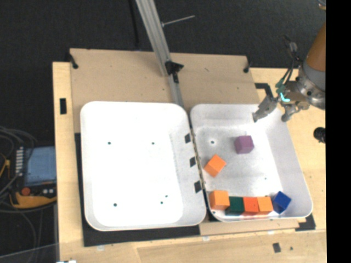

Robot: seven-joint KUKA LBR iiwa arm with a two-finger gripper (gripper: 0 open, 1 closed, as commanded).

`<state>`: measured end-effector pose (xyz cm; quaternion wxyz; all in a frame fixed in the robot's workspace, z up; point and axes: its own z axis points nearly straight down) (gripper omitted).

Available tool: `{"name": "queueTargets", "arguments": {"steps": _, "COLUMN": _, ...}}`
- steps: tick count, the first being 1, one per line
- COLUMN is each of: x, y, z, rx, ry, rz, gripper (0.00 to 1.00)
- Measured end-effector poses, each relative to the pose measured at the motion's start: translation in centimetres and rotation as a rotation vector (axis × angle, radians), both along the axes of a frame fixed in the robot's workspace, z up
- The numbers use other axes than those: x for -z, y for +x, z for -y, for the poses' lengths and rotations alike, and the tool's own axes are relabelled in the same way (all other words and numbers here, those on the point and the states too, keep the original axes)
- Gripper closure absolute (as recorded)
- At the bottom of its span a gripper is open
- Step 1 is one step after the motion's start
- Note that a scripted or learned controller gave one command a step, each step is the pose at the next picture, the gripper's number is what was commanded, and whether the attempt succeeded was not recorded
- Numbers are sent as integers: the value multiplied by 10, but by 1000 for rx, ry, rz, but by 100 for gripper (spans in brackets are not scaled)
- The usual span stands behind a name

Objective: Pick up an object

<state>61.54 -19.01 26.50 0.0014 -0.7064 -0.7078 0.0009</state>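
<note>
The bench point(137, 75) carries two white bins side by side. Taking the right bin point(293, 163) as the landmark, the left bin point(137, 163) sits just beside its left wall, with small black clips along the seam between them. A metal rail point(156, 32) slants up and away from the right bin's far-left corner.

The arm point(315, 59) hangs over the right bin's far-right corner, and its gripper point(274, 109) sits just above that corner's rim, its two fingers spread apart with nothing between them.

Inside the right bin, a purple cube point(244, 144) lies alone toward the middle, nearer the far wall. An orange cube point(215, 165) sits tilted close to the left wall. Along the near wall runs a row of blocks touching or nearly touching: an orange block point(220, 199) at the left end, then a green block point(236, 205), a red-orange block point(251, 204), another orange one point(265, 204), and a blue block point(281, 201) at the right end, turned at an angle.
</note>
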Motion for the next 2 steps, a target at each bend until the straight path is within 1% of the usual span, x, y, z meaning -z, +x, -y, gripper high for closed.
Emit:
{"name": "queueTargets", "arguments": {"steps": 1, "x": -3, "y": 1, "z": 0, "rx": -2, "ry": -3, "rz": 4, "gripper": 0}}
{"name": "queueTargets", "arguments": {"steps": 2, "x": 41, "y": 0, "z": 7, "rx": 4, "ry": -2, "rz": -1, "gripper": 0}}
